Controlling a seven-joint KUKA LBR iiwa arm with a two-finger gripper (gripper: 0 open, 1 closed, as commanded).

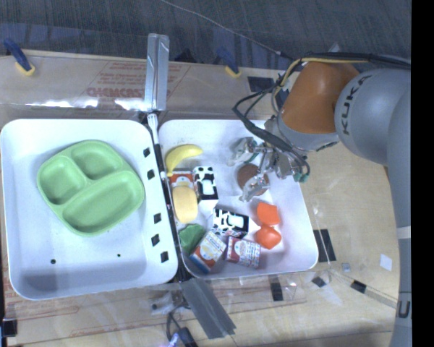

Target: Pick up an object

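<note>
- Nearest the lower edge, a grey metal bracket lies on the pale wooden bench, partly cut off by the frame, with strips of black tape near it.
- The right white plastic bin holds a crowded pile: a small printed carton and a red-labelled cup at the near wall, a green piece half buried beside them; what it is cannot be told.
- Two orange blocks lie just beside a black-and-white cow-patterned toy; a second cow-patterned piece lies farther back, touching a pale yellow oval object.
- A yellow plastic banana lies near the bin's far left corner.
- The two-finger gripper hangs over the bin's far right part, above a brown rounded object; cables and glare blur it, so how it stands and whether it has hold of anything cannot be told.
- The left white bin holds a light green divided plate.
- The grey arm with its orange band hides the bench's far right.
- Beyond, clear sheeting, blue clamps and dark carpet; a white object is cut off at the top.
</note>
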